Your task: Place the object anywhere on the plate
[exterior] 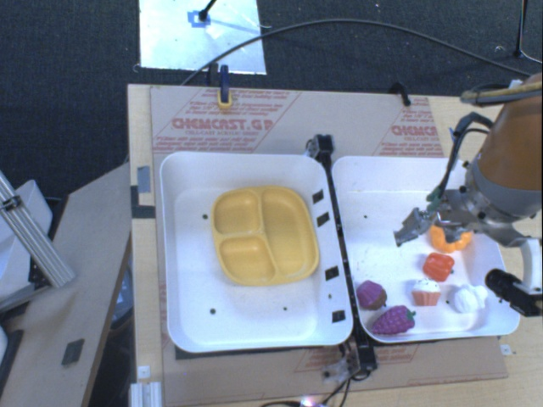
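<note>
From the overhead camera, the gripper point(422, 224) hangs low in the right bin point(373, 185), and whether it is apart or together cannot be told from this slant. The likeliest object is the orange toy point(450, 240), which lies just beside the gripper, a little toward the arm's own side and nearer the camera, partly under the wrist. It looks rounded and squat, with no clear long axis. Further that way sit a red pepper point(438, 266), a cupcake point(427, 292), a white piece point(467, 298), a purple fruit point(371, 294) and grapes point(394, 320). The yellow plate point(263, 234), three-sectioned, lies well apart in the left bin point(182, 253), across the divider from the gripper.
</note>
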Motion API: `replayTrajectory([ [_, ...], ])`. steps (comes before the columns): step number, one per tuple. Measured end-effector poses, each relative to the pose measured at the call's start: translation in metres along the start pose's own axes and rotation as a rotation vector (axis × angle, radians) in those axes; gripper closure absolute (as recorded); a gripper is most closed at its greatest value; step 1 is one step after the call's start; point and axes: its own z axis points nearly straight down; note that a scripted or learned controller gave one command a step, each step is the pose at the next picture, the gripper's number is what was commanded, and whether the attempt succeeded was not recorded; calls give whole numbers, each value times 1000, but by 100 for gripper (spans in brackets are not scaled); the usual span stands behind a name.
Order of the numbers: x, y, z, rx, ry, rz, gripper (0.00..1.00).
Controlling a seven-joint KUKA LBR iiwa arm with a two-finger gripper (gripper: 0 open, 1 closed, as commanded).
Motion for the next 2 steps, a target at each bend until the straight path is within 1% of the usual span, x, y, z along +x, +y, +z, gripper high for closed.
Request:
replayTrajectory([
  [1,0,2,-5,-11,-1,-2,0],
  [2,5,5,56,-7,0,0,0],
])
